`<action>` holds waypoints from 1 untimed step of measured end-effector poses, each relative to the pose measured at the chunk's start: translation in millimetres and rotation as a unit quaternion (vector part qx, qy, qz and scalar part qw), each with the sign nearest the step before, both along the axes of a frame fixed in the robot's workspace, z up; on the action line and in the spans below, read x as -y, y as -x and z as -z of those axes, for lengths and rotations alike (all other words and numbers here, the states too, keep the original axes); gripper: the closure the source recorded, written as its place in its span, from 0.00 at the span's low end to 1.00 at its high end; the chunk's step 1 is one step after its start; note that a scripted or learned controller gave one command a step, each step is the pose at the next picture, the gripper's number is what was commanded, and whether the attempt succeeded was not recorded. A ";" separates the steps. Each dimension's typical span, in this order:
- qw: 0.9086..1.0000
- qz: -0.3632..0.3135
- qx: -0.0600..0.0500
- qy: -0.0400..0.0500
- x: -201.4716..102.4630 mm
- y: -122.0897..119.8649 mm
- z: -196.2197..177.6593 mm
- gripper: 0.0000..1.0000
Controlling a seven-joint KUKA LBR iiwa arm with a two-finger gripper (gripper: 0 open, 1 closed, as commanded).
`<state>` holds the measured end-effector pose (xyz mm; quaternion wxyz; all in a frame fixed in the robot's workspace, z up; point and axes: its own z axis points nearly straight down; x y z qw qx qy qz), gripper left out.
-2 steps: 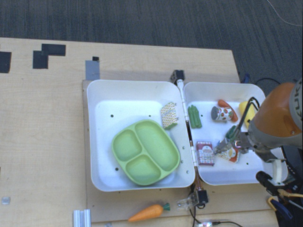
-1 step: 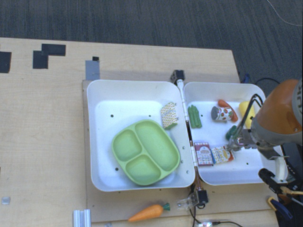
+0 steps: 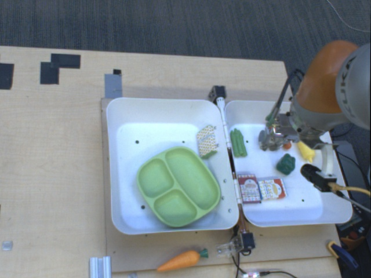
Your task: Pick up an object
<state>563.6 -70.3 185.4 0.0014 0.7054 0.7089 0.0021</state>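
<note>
Light-green divided plate [image 3: 178,185], white bins [image 3: 124,172], orange carrot [image 3: 181,260].

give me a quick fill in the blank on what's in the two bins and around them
1. The green divided plate lies in the ____ bin.
2. The carrot lies on the ____, outside both bins.
3. The green plate has ____ compartments.
4. The two small cartons lie in the ____ bin.

Missing words: left; bench; three; right
</note>
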 end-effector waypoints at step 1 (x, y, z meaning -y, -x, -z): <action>1.000 0.000 -0.001 0.000 0.9 0.6 0.5 0.00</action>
